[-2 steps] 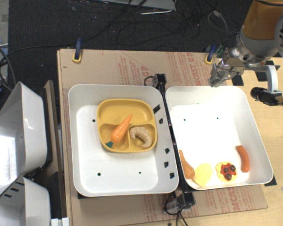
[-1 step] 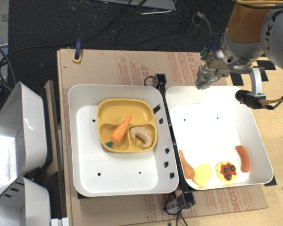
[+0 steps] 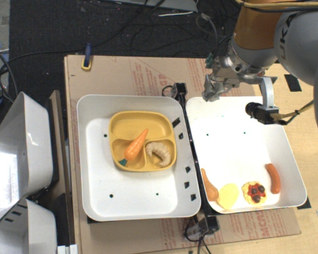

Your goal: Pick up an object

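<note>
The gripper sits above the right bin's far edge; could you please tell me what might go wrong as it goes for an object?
1. The gripper hovers near the far rim of the right bin, while the sausage, the yellow disc and the small pizza lie along the near wall, so a descent here would likely close on nothing.
2. Those items sit close together against the wall; a grasp may nudge a neighbour or strike the rim.

A carrot (image 3: 136, 144) and a pale shrimp (image 3: 159, 153) lie in the yellow divided plate (image 3: 142, 121) in the left bin. Along the right bin's near edge lie an orange drumstick (image 3: 209, 186), a yellow disc (image 3: 228, 194), a small pizza (image 3: 254, 192) and a sausage (image 3: 274, 178).
</note>
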Motion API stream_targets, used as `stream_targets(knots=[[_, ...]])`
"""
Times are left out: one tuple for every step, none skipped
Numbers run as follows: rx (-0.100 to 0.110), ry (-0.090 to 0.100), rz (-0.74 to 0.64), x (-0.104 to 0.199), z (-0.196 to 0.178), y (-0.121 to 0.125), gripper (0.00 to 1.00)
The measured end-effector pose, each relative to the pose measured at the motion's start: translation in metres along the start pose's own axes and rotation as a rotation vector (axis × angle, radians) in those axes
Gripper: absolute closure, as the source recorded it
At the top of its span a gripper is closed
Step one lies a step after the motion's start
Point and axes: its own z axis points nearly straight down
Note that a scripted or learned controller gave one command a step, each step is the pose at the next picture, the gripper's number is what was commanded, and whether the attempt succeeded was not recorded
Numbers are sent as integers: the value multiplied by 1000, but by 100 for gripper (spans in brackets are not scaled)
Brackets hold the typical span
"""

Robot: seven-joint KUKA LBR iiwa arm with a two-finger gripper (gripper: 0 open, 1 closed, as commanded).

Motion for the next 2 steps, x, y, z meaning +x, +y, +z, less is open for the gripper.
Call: stream_targets(knots=[[-1, 0, -1, 61, 5, 2, 100], [2, 0, 0, 115, 21, -12, 100]])
